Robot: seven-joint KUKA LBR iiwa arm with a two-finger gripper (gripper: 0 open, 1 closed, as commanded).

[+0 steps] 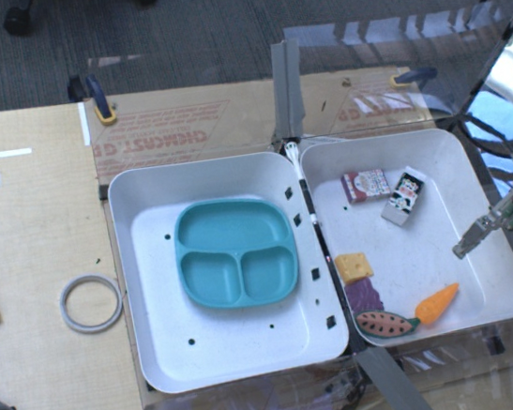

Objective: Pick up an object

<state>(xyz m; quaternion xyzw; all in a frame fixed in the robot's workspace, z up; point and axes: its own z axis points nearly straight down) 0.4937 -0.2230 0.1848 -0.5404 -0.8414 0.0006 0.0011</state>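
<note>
Teal tray (pixel 238 252) in left bin (pixel 145 291); toys, seemingly, right.

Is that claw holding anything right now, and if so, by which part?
Nothing is held. The claw hangs over bare floor of the right bin, apart from the carrot.

We see a glossy teal plastic plate (pixel 238 253) far left of the metal claw (pixel 462 249), on a smooth white plastic bin (pixel 145 291).

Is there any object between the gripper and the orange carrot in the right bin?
Nothing visible. The gripper is at the right side of the right bin, and the carrot lies below and left of it, with bare white floor between. The watermelon slice lies beyond the carrot.
</note>
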